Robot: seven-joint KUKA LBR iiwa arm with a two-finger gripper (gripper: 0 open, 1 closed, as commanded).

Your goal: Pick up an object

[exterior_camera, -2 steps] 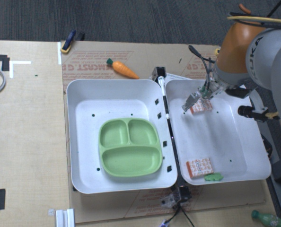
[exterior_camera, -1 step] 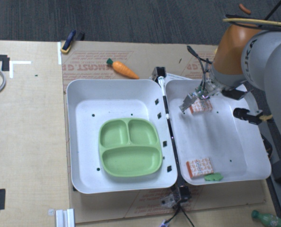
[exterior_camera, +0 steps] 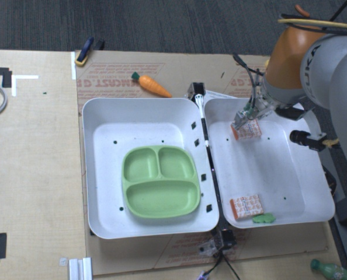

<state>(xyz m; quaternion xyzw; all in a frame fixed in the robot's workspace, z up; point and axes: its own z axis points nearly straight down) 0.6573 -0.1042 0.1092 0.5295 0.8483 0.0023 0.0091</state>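
end effector point(exterior_camera: 245, 119) low in right bin point(exterior_camera: 290, 212), touching top of upper snack packet point(exterior_camera: 247, 131); we cannot tell its grip state. second packet point(exterior_camera: 246, 205) and green piece point(exterior_camera: 263, 218) near front wall. green tray point(exterior_camera: 160, 181) in left bin point(exterior_camera: 97, 174); carrot point(exterior_camera: 152, 84) on bench point(exterior_camera: 33, 174).

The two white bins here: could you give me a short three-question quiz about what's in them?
1. True or false: the green divided plate lies in the left bin.
2. How many small orange-patterned packets lie in the right bin? A) one B) two C) four
3. Fill in: the orange toy lying outside the bins, above the left one, is a ____.

Key:
1. True.
2. B: one packet under the gripper, one packet near the front edge.
3. Carrot.
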